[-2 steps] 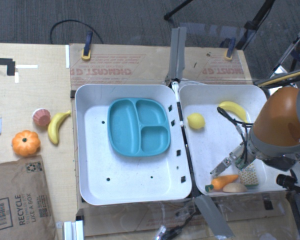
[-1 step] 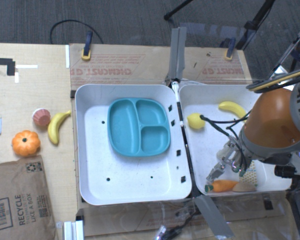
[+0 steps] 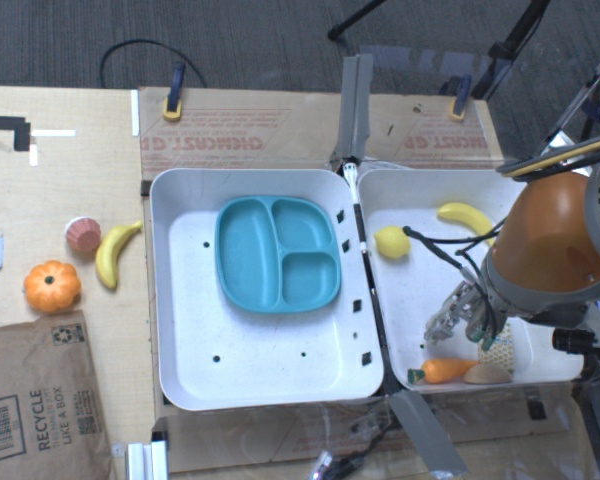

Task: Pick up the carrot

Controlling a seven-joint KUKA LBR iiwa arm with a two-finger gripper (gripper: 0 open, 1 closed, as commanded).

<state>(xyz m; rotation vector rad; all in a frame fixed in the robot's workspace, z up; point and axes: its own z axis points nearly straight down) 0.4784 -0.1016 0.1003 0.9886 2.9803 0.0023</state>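
the carrot [image 3: 446,371] lies at the right bin's [image 3: 400,298] six o'clock edge. the tool [image 3: 460,320] hangs just above it at twelve o'clock; its spread cannot be told.

A teal divided plate [image 3: 278,254] is set in the left bin [image 3: 180,298]. A lemon [image 3: 391,242] and a banana [image 3: 466,216] are seen in the right bin [image 3: 400,318]. A small pumpkin [image 3: 52,287] is placed on the bench [image 3: 40,188].

The brown paper bag [image 3: 35,398] below the small pumpkin [image 3: 52,286] bears "RECYCLE LIKE A", a recycling sign and a barcode, while the cardboard sheet [image 3: 250,128] behind the white bins carries red, upside-down lettering too unclear to read.
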